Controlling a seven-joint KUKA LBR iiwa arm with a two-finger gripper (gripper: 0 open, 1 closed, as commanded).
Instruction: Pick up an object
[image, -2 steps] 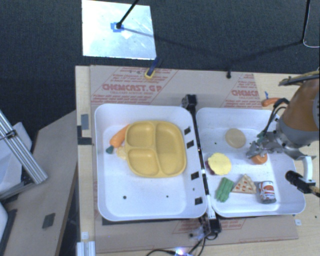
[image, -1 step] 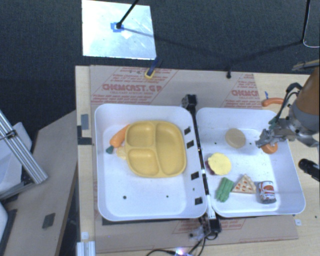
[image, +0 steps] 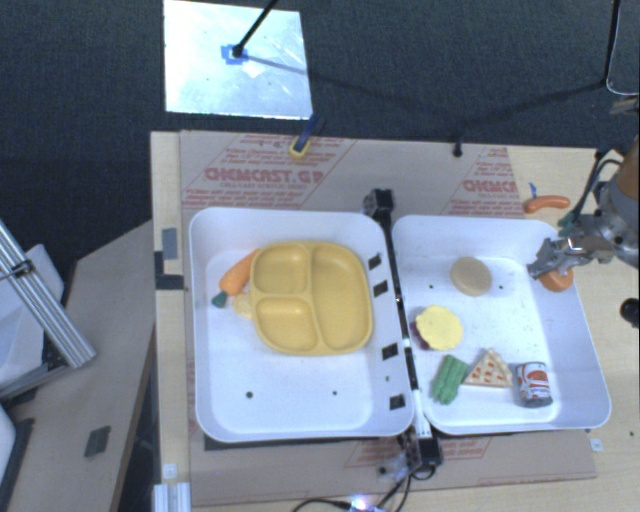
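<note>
My gripper (image: 552, 260) hangs over the right bin's (image: 575, 345) right rim, reaching in from the right. Just beneath it an orange object (image: 557, 280) shows at the rim; I cannot tell whether it is held. Inside the right bin lie a tan round bun (image: 470, 276), a yellow disc (image: 439, 326) on something dark, a green pickle-like piece (image: 449, 378), a triangular sandwich slice (image: 489, 369) and a small can (image: 533, 384). In the left bin (image: 215, 330) sits a yellow divided plate (image: 305, 297) with a carrot (image: 236, 273) at its left edge.
An orange sausage-shaped item (image: 546, 203) lies on the cardboard behind the right bin. A black divider (image: 392, 300) with clips runs between the two bins. A reflective square sheet (image: 238, 60) lies beyond the bench at the top left.
</note>
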